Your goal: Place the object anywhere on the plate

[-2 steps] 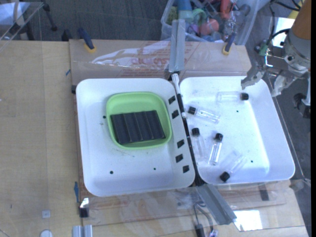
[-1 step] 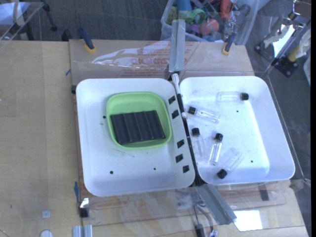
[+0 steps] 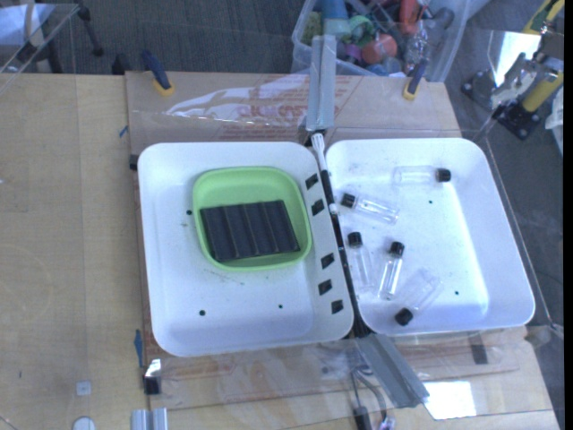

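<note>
A light green square plate (image 3: 242,176) lies in the left white bin (image 3: 170,267). A black ribbed rectangular piece (image 3: 249,231) rests flat on the plate and covers most of its floor. In the right white bin (image 3: 474,240) several clear vials with black caps are scattered: one (image 3: 369,208) near the divide, one (image 3: 416,175) toward the back, one (image 3: 391,271) in the middle and one (image 3: 417,294) near the front.
A row of black clips (image 3: 324,260) runs along the edge between the bins. A metal bar (image 3: 320,83) stands behind that edge. A clear tub of colourful items (image 3: 385,12) sits at the back, and metal equipment (image 3: 524,79) at the far right.
</note>
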Robot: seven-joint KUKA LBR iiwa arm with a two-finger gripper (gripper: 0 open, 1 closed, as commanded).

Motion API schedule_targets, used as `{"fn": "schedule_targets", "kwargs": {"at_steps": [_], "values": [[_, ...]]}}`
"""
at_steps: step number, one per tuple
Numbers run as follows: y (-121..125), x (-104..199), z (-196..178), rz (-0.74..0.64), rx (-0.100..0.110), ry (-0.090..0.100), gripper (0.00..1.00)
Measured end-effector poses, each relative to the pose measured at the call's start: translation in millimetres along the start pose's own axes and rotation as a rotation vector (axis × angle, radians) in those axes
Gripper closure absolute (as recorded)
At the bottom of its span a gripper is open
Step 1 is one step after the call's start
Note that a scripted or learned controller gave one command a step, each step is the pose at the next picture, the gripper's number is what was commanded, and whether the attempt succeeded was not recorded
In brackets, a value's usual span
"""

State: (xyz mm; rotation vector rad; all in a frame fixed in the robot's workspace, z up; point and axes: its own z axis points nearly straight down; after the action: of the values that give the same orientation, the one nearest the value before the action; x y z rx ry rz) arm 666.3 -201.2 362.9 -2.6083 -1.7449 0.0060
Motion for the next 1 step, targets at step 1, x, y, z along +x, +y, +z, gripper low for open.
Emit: {"fn": "schedule_targets", "kwargs": {"at_steps": [1], "values": [[3.6, -6.1, -72.8, 0.125, -0.007, 0.001, 0.0]]}}
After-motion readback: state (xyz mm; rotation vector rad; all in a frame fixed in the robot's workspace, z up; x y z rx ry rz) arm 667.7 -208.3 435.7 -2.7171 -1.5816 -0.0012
